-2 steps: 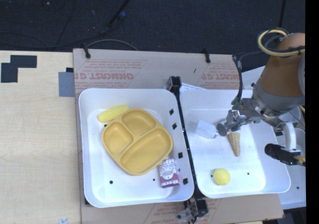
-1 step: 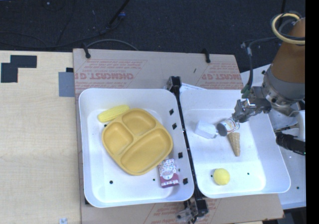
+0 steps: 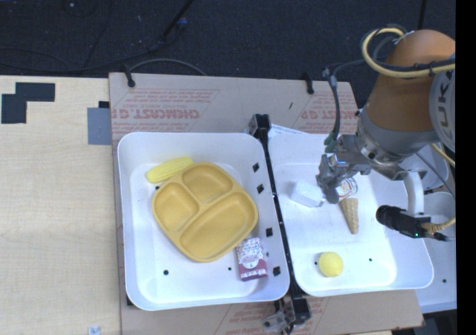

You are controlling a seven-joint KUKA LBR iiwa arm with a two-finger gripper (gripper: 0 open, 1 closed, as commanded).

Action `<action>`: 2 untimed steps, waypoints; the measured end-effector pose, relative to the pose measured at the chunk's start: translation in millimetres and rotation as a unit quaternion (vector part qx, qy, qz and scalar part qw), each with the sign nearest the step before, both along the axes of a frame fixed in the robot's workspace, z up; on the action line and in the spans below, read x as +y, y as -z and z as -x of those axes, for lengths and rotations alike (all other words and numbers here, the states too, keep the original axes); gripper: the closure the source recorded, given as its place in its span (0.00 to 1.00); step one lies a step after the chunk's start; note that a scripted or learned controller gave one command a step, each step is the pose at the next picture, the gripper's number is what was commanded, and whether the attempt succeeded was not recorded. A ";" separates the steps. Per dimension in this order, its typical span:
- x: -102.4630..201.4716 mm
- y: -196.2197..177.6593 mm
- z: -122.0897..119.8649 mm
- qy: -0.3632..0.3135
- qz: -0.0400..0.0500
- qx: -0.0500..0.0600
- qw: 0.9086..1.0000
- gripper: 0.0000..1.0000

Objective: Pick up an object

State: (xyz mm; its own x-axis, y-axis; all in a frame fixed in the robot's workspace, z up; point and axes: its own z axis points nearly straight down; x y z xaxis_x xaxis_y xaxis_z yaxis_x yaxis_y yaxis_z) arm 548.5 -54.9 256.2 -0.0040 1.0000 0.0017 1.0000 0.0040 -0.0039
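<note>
Well to the tool's left, in the other bin, I see a yellow divided plate [image 3: 204, 211], a corn cob [image 3: 169, 169] and a small carton [image 3: 251, 259]. Just left of the tool [image 3: 331, 184] lies a white packet [image 3: 305, 195] — nearly touching. An ice-cream cone [image 3: 350, 214] lies just to its right, long axis pointing away toward me; a lemon [image 3: 330, 264] sits below. I cannot tell the tool's opening.

In the right bin, a tan cone [image 3: 350, 214] lies point-down just beside a small white block [image 3: 304, 195], with a yellow ball [image 3: 330, 264] set apart nearer the front wall.
</note>
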 end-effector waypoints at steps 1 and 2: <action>55.1 -1.8 8.2 -0.001 0.000 0.000 1.000 1.00; 98.0 10.5 10.7 0.000 0.000 0.001 1.000 1.00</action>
State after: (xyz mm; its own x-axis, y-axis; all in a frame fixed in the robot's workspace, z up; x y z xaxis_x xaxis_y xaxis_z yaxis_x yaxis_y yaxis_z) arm 537.8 43.1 245.7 -0.0039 1.0000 0.0011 1.0000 0.0039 -0.0058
